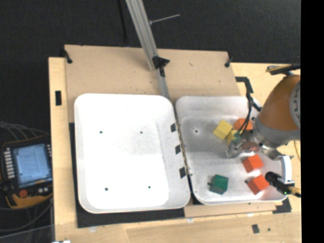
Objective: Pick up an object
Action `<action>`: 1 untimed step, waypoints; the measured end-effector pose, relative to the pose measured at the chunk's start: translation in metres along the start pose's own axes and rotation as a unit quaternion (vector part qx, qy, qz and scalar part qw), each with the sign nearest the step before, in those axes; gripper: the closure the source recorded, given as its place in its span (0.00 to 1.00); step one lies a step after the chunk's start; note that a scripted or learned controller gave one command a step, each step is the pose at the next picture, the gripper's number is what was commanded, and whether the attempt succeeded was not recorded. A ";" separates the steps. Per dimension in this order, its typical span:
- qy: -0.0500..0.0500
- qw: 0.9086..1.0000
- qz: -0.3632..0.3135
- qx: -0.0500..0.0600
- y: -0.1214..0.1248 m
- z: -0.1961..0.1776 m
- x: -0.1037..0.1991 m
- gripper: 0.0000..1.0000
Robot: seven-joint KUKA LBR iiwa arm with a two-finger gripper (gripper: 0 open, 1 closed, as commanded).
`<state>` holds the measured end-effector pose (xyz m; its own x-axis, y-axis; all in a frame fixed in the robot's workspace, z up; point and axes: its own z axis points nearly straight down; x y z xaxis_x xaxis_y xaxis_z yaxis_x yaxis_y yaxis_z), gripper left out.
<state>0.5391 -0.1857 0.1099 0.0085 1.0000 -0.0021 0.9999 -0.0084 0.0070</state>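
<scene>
The right bin (202, 115) holds several small blocks. A yellow block (222, 130) lies near its middle, with an orange block (242, 124) just right of it, partly behind the arm. Two more orange blocks sit lower right, one (252, 163) above the other (257, 184). A green block (218, 184) rests near the bin's front wall. My gripper (234, 148) hangs low over the bin floor, just below and right of the yellow block and left of the upper orange block. The wrist hides its tips.
The left bin (126, 151) lies beside the right one, with a divider edge between them. A slanted metal pole (144, 29) rises from the back of the bench. A handheld pendant (28, 166) sits off the bench at far left.
</scene>
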 end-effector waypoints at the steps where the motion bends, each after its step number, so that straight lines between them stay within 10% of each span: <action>1: 0.000 1.000 -0.005 0.000 -0.003 -0.063 0.001 1.00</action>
<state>0.5354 -0.1850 0.1724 -0.0016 1.0000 -0.0026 1.0000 0.0016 0.0077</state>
